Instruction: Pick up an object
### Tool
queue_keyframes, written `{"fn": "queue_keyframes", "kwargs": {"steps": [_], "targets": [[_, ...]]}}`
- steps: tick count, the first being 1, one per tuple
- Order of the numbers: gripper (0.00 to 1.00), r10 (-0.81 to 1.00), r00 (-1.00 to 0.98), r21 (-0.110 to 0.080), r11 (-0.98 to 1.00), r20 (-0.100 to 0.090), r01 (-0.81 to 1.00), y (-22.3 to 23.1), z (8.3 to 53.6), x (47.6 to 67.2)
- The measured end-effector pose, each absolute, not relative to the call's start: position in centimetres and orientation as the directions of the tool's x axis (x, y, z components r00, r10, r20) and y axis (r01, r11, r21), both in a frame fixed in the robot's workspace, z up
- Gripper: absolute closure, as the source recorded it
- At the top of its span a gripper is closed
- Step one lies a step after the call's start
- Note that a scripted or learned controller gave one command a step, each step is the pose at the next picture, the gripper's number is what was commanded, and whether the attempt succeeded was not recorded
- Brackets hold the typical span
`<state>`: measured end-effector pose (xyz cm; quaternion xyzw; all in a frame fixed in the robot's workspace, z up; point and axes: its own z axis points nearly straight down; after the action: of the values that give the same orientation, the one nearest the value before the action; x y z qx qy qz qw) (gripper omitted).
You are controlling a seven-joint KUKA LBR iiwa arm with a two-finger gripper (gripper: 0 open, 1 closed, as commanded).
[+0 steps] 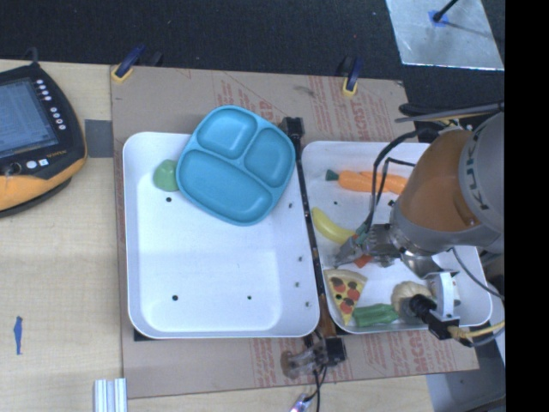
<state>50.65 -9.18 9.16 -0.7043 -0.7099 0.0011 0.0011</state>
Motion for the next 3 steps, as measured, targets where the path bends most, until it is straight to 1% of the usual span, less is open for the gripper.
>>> {"fn": "queue_keyframes", "kwargs": {"steps": [1, 2, 3], "targets": [[1.0, 1.0, -0.011, -0.006, 0.011, -0.002, 1.0, -9.4, 10.1, 50.6], [0.0, 1.0, -0.011, -0.005, 0.011, -0.002, 1.0, -9.4, 10.1, 50.6], [0.0, 1.0, -0.006, 0.01, 0.006, -0.003, 1.0, -9.5, 9.5, 48.0]]}}
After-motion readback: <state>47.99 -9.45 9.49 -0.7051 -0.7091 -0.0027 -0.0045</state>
